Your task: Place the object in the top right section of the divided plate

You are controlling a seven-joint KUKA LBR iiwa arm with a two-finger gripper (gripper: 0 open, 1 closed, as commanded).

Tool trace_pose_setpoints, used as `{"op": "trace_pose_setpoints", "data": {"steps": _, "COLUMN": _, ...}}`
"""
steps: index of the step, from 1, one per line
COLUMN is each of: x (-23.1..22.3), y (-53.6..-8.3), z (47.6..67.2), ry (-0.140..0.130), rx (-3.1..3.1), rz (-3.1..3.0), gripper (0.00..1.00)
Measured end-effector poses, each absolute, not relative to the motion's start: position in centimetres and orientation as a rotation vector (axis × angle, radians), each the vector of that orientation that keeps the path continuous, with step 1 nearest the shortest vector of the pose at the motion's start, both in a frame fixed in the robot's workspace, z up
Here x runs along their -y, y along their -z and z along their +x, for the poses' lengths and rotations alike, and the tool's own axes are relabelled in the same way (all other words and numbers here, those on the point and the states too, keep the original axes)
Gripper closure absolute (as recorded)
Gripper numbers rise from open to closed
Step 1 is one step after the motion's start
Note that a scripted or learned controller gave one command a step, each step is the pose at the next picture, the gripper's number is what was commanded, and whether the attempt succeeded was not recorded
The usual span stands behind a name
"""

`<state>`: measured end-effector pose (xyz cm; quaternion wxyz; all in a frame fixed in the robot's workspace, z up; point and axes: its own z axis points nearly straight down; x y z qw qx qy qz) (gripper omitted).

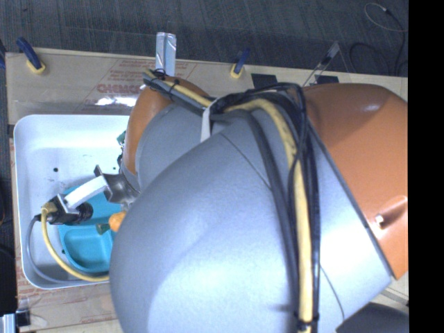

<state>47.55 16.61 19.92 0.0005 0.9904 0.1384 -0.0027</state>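
Nearest the lens, the arm's (229, 248) smooth grey shell blocked most of my view. A dark and yellow cable bundle (300, 186) ran over it, and the glossy orange band (354, 151) sat at right. I had little room to judge on that side.

Left of the shell was the white bin (28, 141), with rounded corners and a shallow wall. Open floor showed toward its far-left corner.

The blue divided plate (84, 252), smooth plastic, lay at the bin's near side. A small orange object (116, 220) sat at the plate's right edge, hard against the shell. I couldn't tell which section it was in.

The gripper (119, 186) hung just above that spot, mostly hidden. I couldn't tell whether the claw was wide or closed.

Beyond the bin was a cardboard sheet (104, 85) with red print too blurred to read. A blue clamp (31, 56) and a silver clip (166, 53) were on its far edge, with dark carpet (208, 12) past them.
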Motion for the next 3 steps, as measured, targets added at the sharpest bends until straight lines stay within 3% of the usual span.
{"op": "trace_pose_setpoints", "data": {"steps": 2, "x": -17.0, "y": -19.7, "z": 47.4, "ry": 0.018, "rx": -0.613, "rz": 3.082, "gripper": 1.0}}
{"op": "trace_pose_setpoints", "data": {"steps": 3, "x": -19.0, "y": -25.9, "z": 48.4, "ry": 0.004, "rx": -0.324, "rz": 3.122, "gripper": 1.0}}
